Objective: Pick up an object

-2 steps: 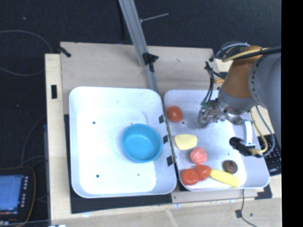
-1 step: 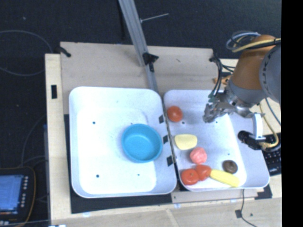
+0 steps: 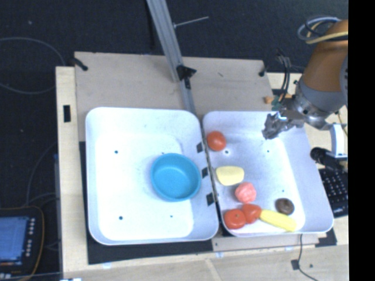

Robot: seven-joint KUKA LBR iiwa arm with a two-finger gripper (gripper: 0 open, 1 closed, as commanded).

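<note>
**Arm poised at the far corner, food toys crowded at the near edge**

From the overhead camera, the gripper (image 3: 273, 126) hangs over the far right part of the right bin (image 3: 304, 157), with bare white floor under it. I cannot tell how its jaws stand; they are too small and dark to read.

Nothing is in its grasp. The candidates lie well apart from it: an orange ball (image 3: 216, 140) by the dividing wall, a pale yellow block (image 3: 229, 175), a pink lump (image 3: 245, 191), a red tomato (image 3: 235, 218), a banana (image 3: 278, 219) and a brown nut (image 3: 285, 205). The blue bowl (image 3: 174, 177) sits in the left bin (image 3: 117, 133).

The risk, as I judge it, is crowding: tomato, pink lump and banana touch or nearly so, so a descent there could nudge neighbours or pinch two. The ball could roll off a glancing contact.
</note>
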